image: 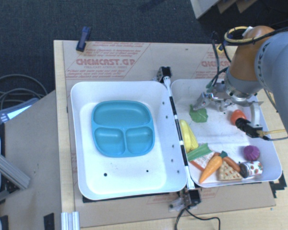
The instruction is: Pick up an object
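Observation:
My gripper (203, 101) hangs low over the back left part of the right bin (273, 164). Just below it, a small green leafy piece (198, 114) lies on the bin floor, very close to the gripper tip. An orange-red round piece (238, 115) sits to the right, beside the wrist. Along the bin's left wall lies a yellow corn cob (187, 134) with a green piece (198, 151) below it. Toward the front are an orange carrot (210, 167), a purple ball (251, 152), a tan cracker (227, 173) and a small patterned can (253, 168).
The left bin (81, 176) holds a blue divided plate (123, 127). A black clamp (164, 73) sits at the back where the two bins meet. A blue clip (83, 38) lies on the board at the back left. The arm's grey body (278, 56) covers the right bin's back right corner.

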Robot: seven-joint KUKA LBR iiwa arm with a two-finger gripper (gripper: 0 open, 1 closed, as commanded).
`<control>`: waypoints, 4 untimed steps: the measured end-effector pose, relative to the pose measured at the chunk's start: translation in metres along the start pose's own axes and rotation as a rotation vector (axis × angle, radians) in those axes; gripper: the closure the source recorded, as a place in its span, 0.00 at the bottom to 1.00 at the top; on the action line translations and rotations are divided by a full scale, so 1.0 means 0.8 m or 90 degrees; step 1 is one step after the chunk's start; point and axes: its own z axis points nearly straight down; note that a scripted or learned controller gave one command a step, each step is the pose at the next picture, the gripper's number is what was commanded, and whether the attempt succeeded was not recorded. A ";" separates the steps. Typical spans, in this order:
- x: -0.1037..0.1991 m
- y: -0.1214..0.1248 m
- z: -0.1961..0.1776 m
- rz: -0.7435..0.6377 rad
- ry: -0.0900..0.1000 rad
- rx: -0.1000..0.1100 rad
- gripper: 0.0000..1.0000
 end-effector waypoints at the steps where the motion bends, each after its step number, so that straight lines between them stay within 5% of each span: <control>1: 0.030 0.037 0.000 -0.001 0.001 0.000 0.00; 2: 0.092 0.038 -0.127 -0.001 0.001 -0.001 0.00; 3: 0.037 -0.016 -0.014 0.000 0.001 0.003 0.00; 4: 0.033 -0.010 0.000 0.000 0.001 0.001 0.00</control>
